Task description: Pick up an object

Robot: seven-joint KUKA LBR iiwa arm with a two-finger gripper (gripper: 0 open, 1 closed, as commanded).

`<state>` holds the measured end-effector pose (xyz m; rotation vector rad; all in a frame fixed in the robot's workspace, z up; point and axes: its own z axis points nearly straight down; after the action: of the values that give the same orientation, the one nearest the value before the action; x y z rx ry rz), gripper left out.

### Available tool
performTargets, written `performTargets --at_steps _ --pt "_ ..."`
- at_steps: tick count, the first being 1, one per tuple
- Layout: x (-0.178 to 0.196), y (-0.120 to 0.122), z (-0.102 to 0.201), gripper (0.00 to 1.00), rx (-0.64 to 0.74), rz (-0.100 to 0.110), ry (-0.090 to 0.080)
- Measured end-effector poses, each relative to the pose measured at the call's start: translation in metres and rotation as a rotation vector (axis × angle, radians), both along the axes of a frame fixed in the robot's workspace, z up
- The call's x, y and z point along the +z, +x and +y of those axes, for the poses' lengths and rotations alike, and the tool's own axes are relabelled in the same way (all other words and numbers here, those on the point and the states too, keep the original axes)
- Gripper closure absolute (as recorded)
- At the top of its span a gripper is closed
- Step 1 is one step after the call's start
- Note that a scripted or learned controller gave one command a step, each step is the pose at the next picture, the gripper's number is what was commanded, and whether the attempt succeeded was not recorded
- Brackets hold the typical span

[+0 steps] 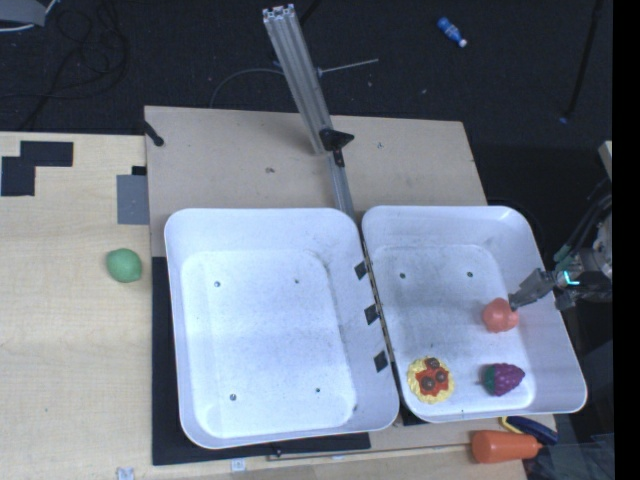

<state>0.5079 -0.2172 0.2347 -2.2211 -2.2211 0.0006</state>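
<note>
- Reaching in from the right, the jaws sit low over the right white plastic bin, their tip just beside the small round orange-red ball, perhaps touching it.
- Whether they stand wide or narrow I cannot tell; nothing shows between them.
- The step looks like the approach, before any grasp.
- Next, the jaws would need to centre over the ball and close around it.
- Near the bin's front lie a yellow disc with red spots and a purple berry-shaped toy.

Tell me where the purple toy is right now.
The purple toy lies in the right bin, near its front right corner, beside the yellow round toy.
</note>
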Motion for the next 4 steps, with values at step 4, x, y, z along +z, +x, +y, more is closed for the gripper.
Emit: performTargets --at_steps 4 --pt "-0.142 0.004 -0.002 0.00 0.001 0.003 0.001"
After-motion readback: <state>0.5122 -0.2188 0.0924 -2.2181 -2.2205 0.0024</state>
